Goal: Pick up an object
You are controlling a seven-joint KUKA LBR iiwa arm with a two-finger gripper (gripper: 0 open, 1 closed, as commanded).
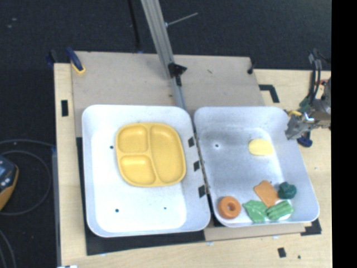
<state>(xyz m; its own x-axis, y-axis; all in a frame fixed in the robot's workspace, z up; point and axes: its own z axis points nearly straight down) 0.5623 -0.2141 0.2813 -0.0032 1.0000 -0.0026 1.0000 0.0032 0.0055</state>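
Note:
The right bin (234, 124) holds several small objects. A pale yellow oval piece (260, 147) lies toward its far right. Along the near edge sit an orange ring (229, 207), an orange block (266, 192), two green pieces (268, 211) and a dark green lump (287, 191). My gripper (300, 128) hangs at the right bin's far right rim, just outside the wall and well right of the yellow oval. I see nothing held in it.
The left bin (100, 205) carries a yellow divided plate (150, 153). A metal pole (159, 35) rises behind the bins from the bench's back edge. Cables and arm hardware (319, 91) crowd the right side.

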